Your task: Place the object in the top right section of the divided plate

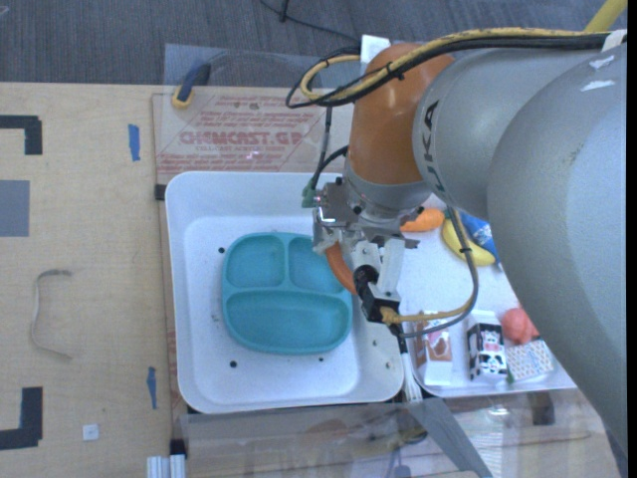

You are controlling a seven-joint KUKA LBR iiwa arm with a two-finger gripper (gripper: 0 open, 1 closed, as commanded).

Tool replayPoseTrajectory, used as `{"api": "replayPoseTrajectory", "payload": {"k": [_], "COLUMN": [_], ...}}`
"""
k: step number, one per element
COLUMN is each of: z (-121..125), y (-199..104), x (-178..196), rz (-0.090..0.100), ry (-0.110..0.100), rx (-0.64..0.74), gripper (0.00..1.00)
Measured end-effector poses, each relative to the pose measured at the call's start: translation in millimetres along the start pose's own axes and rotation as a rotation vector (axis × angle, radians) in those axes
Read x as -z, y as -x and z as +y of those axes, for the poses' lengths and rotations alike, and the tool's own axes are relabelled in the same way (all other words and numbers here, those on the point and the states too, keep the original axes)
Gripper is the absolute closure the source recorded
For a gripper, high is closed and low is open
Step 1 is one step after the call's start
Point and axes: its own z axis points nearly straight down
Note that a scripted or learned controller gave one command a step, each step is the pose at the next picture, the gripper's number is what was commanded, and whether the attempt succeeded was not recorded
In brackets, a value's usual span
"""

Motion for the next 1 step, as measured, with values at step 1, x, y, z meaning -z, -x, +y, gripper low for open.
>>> {"api": "replayPoseTrajectory", "payload": {"k": [1], "z": [0.0], "y": [0.1], "x": [0.0], "rz": [0.0], "ry": [0.0], "rx": [0.0], "gripper": [0.0]}}
